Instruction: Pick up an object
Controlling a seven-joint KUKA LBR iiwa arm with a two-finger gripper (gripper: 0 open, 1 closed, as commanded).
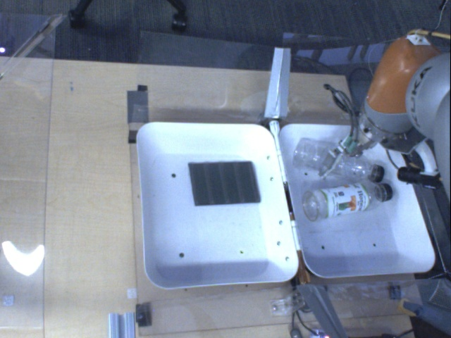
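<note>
My pincer point(347, 146) hangs by the right bin's point(423, 259) far edge over clear bottles point(331, 159), its state beyond telling, so I judge myself mid-reach, needing a straight descent onto one, not the labelled bottle point(342, 203).

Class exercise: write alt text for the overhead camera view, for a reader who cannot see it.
A grey robot arm with an orange band reaches from the right, its gripper low over clear plastic bottles lying in the right white bin. The left white bin holds a dark ribbed rectangular pad.
</note>
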